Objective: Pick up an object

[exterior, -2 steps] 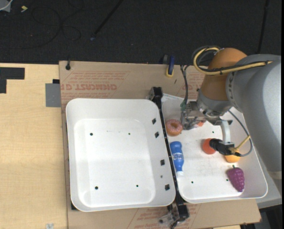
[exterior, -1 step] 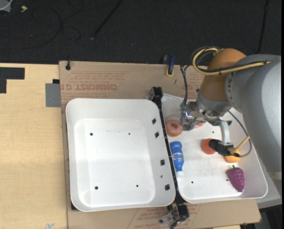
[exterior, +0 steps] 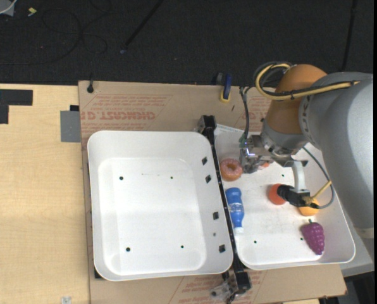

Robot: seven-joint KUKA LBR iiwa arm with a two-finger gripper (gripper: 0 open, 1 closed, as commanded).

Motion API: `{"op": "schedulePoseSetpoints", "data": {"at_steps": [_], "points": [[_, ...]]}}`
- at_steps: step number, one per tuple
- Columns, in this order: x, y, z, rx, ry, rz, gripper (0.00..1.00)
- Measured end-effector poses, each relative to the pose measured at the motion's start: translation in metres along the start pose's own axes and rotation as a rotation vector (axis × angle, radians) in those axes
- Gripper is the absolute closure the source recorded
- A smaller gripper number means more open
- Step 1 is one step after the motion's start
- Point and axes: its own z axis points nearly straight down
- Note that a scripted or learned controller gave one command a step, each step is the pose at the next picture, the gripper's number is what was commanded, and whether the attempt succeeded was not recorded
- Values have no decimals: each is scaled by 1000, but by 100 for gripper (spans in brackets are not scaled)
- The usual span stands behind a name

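The right bin (exterior: 283, 258) holds several small objects. A pinkish-orange ring-shaped piece (exterior: 230, 168) lies near its left wall, and a blue bottle (exterior: 234, 208) lies just below it. Further right are a red-orange round object (exterior: 278, 194), a small yellow-orange piece (exterior: 309, 209) and a purple grape-like cluster (exterior: 314, 237). My gripper (exterior: 253, 159) hangs low in the right bin's upper part, just right of the ring-shaped piece. Nothing shows between its fingers.
The left bin (exterior: 106, 170) sits beside the right one, joined by a black divider with clips (exterior: 217, 189). A blue clamp (exterior: 225, 86) stands at the cardboard's far edge. The arm's grey body covers the right bin's upper right corner.
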Motion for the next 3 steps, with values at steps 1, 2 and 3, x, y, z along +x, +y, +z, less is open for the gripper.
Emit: {"op": "schedulePoseSetpoints", "data": {"at_steps": [1, 2, 3], "points": [[0, 0, 0, 0, 0, 0, 100], [10, 1, -70, 2, 20, -9, 100], [13, -23, -98, 9, 22, -6, 100]]}}
